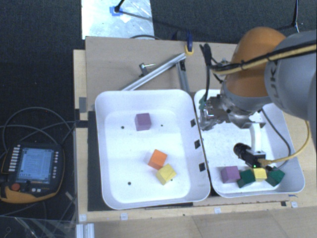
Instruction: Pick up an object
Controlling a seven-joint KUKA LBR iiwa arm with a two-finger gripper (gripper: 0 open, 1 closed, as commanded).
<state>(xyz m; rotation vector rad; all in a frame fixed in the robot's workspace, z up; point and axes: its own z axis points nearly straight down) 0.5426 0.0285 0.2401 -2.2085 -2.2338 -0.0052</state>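
Observation:
The left bin [106, 133] holds a purple cube [142, 121] near its back, with an orange cube [157, 158] and a yellow cube [166, 174] touching each other near the front. In the right bin [292, 182], a purple cube [229, 174], a dark green block [244, 178], a small yellow block [259, 174] and another green block [275, 176] sit in a row along the front wall. My gripper [208, 116] hangs over the right bin's back left part, close to the wall between the bins, apart from every block.
The grey and orange arm [267, 68] covers the right bin's back half. A black fitting with a green light [247, 156] and a yellow cable hang just above the row of blocks. A metal bar [158, 69] lies behind the left bin. A teach pendant [32, 170] sits at far left.

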